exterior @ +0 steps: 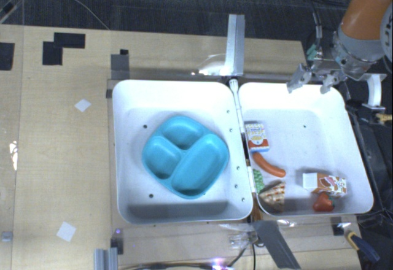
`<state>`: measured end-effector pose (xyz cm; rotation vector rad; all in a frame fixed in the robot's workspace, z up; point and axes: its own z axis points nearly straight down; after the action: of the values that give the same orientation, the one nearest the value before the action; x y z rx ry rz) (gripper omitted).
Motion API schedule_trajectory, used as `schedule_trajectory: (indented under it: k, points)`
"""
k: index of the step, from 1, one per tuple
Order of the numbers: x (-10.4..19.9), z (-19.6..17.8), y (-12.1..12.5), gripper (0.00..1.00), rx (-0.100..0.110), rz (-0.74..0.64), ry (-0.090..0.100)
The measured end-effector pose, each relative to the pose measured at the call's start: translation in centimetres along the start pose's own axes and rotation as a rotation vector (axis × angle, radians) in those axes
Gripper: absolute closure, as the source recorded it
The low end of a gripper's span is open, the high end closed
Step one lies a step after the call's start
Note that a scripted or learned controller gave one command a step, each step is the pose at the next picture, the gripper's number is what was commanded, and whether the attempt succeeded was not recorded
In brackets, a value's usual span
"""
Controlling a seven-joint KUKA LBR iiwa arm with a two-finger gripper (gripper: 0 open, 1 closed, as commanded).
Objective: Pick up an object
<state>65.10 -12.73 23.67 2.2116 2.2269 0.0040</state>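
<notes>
My gripper (312, 81) hangs over the far edge of the right bin (307, 124), fingers spread apart with nothing between them. Below it, along the bin's left and near sides, lie a small milk-style carton (256, 134), an orange hot dog sausage (269, 165), a pizza slice (272, 192), a brown and white carton (326, 183) and a red strawberry-like piece (323, 202). All of these rest on the bin floor, well apart from the gripper.
The left bin (132, 109) holds a teal divided plate (185, 156). A metal post (236, 48) rises behind the seam between the bins. Wooden bench (55, 140) extends left. Cables lie at the right edge.
</notes>
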Motion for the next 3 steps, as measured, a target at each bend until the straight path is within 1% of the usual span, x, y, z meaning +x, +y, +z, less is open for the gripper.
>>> schedule_trajectory:
  k: [1,2,3]
  points:
    - [1.2,8.1,-5.5,0.00,0.001,0.020,0.000]
    - [3.6,13.9,-10.9,0.00,0.002,-0.090,0.000]
    - [9.0,5.1,-13.7,0.00,-0.001,0.010,0.001]
